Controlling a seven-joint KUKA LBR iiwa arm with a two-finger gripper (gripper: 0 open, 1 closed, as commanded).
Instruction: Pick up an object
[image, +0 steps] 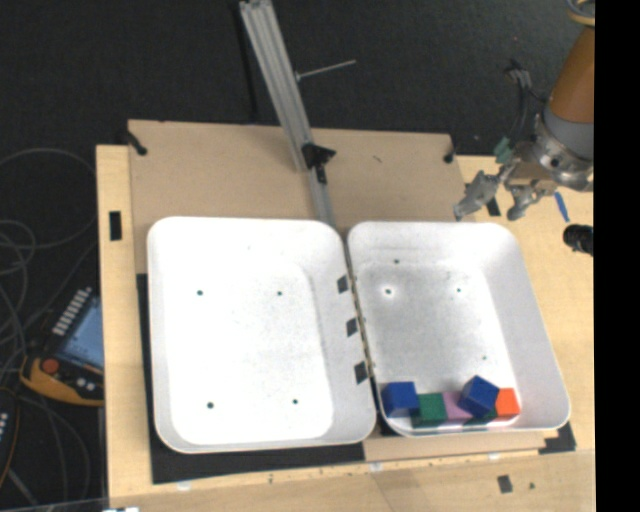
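Jaws (497, 200) open, holding nothing, above right bin (520, 260) far rim; blocks (450, 402) crowd near edge.

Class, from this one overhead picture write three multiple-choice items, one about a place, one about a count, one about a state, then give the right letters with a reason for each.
1. Where do the blocks lie?
A. left bin, centre
B. right bin, near edge
C. on the bench

2. How many blue blocks are there?
A. one
B. two
C. four

3. Where is the gripper?
A. above the right bin's far right corner, away from the blocks
B. pressed on the orange block
C. over the left bin

Key: 1 B, they crowd the near wall of the right bin. 2 B, one blue block sits left, another beside the orange block. 3 A, it hangs by that corner.
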